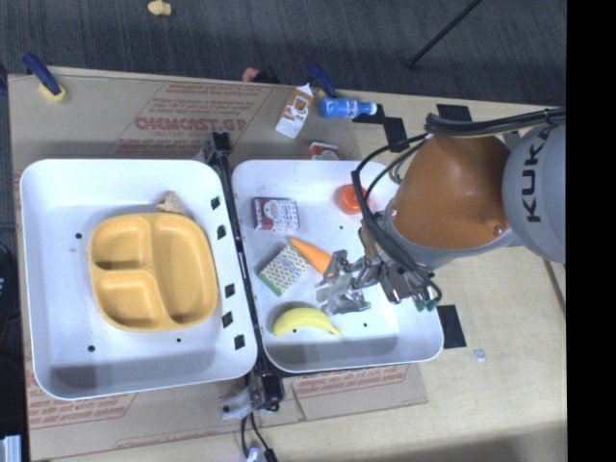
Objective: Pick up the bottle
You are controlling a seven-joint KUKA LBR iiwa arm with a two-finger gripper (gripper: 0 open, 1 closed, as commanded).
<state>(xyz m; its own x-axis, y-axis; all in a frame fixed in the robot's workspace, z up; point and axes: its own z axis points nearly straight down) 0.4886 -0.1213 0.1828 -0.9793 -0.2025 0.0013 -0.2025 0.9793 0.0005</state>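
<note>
1. Arm (462, 200) enters from the right, grey w/ orange band bulging over the right bin's (414, 340) far right side. Wrist bent down toward bin floor; black cables loop over it.
2. Gripper (343, 282) sits low in right bin, metal fingers pointing left, approx. centre of bin. Jaws look parted, nothing seen between them; the tips are small and cluttered, so the reading is unsure.
3. Near gripper: carrot (310, 253) just up-left of the tips, banana (305, 322) just below-left, checkered packet (282, 270) left of the carrot. Whether the tips touch the carrot can't be told.
4. Also in right bin: small red-white carton (276, 214) toward top left; orange round obj. (348, 198) at top, partly behind arm.
5. Bottle (345, 109), blue, lies on its side outside the bins, on the bench above the right bin's top edge, well apart from gripper.
6. Beside the bottle: small tilted carton (295, 112) to its left.
7. Left bin (48, 354) holds a yellow divided plate (152, 269), 3 compartments.
8. Bench (500, 393) is tan; printed cardboard (183, 118) lies under bins. Blue clamps at top edge. Dark carpet (289, 17) beyond, w/ a small yellow scrap on it.
</note>
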